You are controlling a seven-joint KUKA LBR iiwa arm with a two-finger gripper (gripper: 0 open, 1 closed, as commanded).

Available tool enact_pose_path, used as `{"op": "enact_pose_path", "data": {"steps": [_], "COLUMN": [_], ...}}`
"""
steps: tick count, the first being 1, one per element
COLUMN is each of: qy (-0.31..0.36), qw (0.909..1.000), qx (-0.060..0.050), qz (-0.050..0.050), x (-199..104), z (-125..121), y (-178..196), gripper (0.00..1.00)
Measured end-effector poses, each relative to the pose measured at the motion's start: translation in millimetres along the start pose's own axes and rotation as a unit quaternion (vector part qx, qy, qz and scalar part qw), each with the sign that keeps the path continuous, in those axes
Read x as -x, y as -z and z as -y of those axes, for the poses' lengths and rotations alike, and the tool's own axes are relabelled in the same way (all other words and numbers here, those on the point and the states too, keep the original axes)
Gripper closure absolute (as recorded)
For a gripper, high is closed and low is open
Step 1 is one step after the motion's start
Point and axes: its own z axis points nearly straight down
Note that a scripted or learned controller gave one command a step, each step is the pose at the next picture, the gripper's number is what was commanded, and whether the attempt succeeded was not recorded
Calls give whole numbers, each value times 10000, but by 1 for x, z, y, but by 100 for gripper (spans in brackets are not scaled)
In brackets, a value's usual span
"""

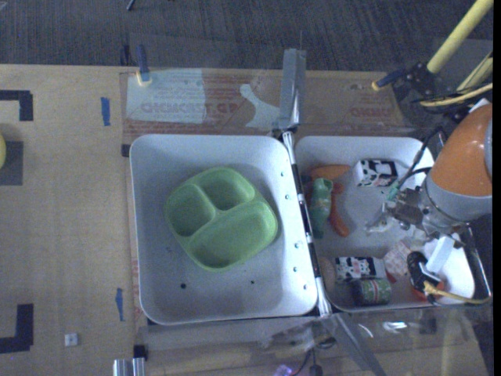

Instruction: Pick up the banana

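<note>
My gripper (385, 216) hangs low over the middle of the right bin (348, 147), below the grey wrist and its orange band (463, 167). It sits just right of an orange carrot-like piece (338, 216) and below a black-and-white patterned block (376, 171). The arm's body covers the right part of this bin, and I cannot make out what lies under it. No yellow fruit can be told apart among the things around the gripper.
The right bin also holds a green bottle (319, 202), a second black-and-white block (356, 268), a green can (371, 291) and a pinkish-white item (399, 258). A green divided plate (221, 218) lies in the left bin (149, 210). A small yellow object (2, 152) sits at the bench's far left edge.
</note>
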Motion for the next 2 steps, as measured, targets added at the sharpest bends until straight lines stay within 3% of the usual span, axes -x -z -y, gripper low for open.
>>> {"op": "enact_pose_path", "data": {"steps": [1,2], "qy": [1217,-167], "qw": [9926,9998], "qx": [26,127], "qz": [2,19], "x": [-27,-32], "z": [51,49], "y": [-5,-27], "gripper": [0,0]}}
